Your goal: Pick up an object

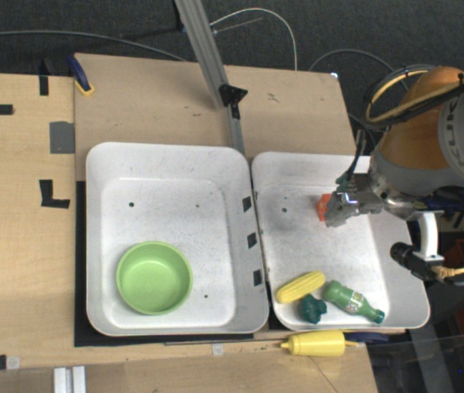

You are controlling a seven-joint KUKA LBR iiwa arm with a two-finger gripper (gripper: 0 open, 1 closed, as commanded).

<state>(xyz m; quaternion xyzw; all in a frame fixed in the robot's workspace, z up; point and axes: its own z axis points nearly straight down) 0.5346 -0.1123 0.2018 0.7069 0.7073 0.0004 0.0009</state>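
Note:
My gripper [340,209] hangs low over the upper middle of the right bin [395,256], reaching in from the right. A small orange-red object [322,207] sits right at its left tip, touching or nearly touching it; whether it is gripped is hidden by the gripper body. Near the bin's front wall lie a yellow corn cob [300,286], a dark green small piece [312,309] and a green bottle [353,300]. A green bowl [155,277] rests in the front left of the left bin [166,166].
A yellow bottle-shaped object [317,344] lies on the bench just outside the right bin's front edge. A grey metal pole [207,51] slants down to the gap between the bins. A blue and yellow clamp [80,76] sits at the board's back left corner.

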